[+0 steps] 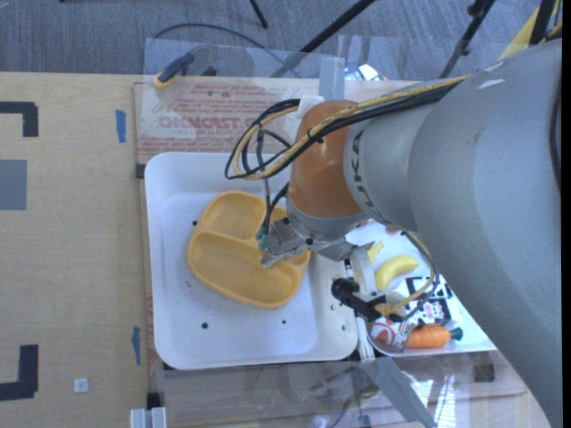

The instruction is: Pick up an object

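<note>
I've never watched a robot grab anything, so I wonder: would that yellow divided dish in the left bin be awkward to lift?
Probably a bit. The yellow dish looks like thin, stiff plastic, so likely light and unbending. Its smooth, sloping walls may let fingers slip unless they pinch a rim or the divider. It sits wide and shallow in the left bin, so a push would likely slide it rather than tip it.

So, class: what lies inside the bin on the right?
In the right white bin: a yellow banana, an orange carrot and a printed card; the grey arm covers the rest.

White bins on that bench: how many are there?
2. The left bin holds a yellow divided plate. The right bin, mostly hidden under the arm, shows a banana and carrot.
</note>
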Motion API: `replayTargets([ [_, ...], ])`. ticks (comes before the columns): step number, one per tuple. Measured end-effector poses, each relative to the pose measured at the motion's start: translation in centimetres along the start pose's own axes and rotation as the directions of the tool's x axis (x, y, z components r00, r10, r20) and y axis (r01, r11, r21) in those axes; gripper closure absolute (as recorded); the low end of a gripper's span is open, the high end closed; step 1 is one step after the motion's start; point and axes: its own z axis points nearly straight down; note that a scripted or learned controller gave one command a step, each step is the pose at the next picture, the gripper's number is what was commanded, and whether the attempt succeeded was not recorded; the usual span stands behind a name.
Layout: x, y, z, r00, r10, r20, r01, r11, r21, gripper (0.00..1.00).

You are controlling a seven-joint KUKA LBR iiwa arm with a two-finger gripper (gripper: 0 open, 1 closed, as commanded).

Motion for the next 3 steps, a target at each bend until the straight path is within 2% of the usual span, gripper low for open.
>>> replayTargets([
  [1,3.9,5.9,-10.0,0.999,-0.037,-0.001,0.037,0.999,-0.001,1.00],
  [2,2.8,7.0,-3.4,0.997,0.076,-0.001,-0.076,0.997,0.004,1.00],
  [3,2.8,6.9,-4.3,0.997,0.074,0.000,-0.074,0.997,0.007,1.00],
])
